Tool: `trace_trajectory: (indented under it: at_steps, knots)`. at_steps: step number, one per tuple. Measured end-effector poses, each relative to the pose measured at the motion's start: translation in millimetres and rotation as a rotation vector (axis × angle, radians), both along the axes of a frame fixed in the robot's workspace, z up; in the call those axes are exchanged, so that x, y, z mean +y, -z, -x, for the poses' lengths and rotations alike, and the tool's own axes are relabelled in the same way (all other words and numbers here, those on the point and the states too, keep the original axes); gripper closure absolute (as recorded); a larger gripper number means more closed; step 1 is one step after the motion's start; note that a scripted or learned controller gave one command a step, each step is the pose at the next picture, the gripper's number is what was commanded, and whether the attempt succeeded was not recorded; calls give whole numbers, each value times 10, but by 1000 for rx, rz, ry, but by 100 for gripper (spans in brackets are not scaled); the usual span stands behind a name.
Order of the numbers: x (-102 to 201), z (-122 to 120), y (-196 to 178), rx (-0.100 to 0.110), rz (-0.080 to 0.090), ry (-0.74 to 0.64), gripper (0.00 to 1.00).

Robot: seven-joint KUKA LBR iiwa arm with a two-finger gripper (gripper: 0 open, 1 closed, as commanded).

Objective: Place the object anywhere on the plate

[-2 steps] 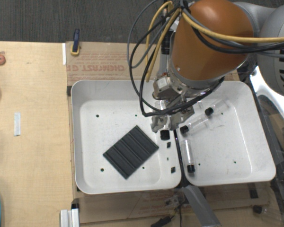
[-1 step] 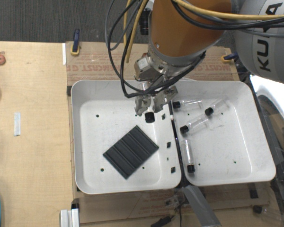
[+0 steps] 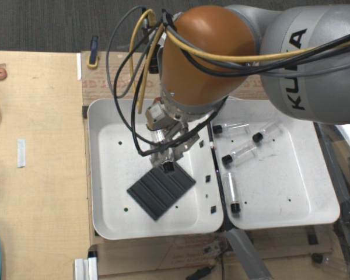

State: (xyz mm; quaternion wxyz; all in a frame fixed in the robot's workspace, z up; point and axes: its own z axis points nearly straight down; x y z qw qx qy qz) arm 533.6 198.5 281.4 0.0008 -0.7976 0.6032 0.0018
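- Heads up, operator: the big orange-and-grey arm [image 3: 221, 51] blocks much of the left shallow white plastic bin's [image 3: 105, 214] far side, and its looping black and yellow cables [image 3: 128, 69] cover more.
- You're looking at the gripper [image 3: 167, 163] low over the left bin, right at the upper corner of the dark grey ribbed rectangular plate [image 3: 161, 191]; the metal wrist and cables crowd it, so I cannot tell whether the fingertips are apart or together, or whether anything sits between them.
- The plate lies flat on the left bin's floor, turned diamond-wise: its long axis runs from lower left to upper right, one corner pointing up at the gripper. Parallel grooves run along its matt surface.
- Over in the right shallow white bin [image 3: 315, 209] you've got several clear plastic tubes with black caps [image 3: 239, 154]: one lies along the divider, pointing towards you, the rest are scattered at slants further back. They're see-through and hard to count against the white.
- At the left edge, on the pale wooden bench [image 3: 41, 156], an orange thing and a teal thing are cut off.
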Motion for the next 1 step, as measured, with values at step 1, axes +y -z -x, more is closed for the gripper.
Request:
trace_trajectory:
  at_steps: [1]
  knots:
    - [0,-1,-1,0,0,0,0]
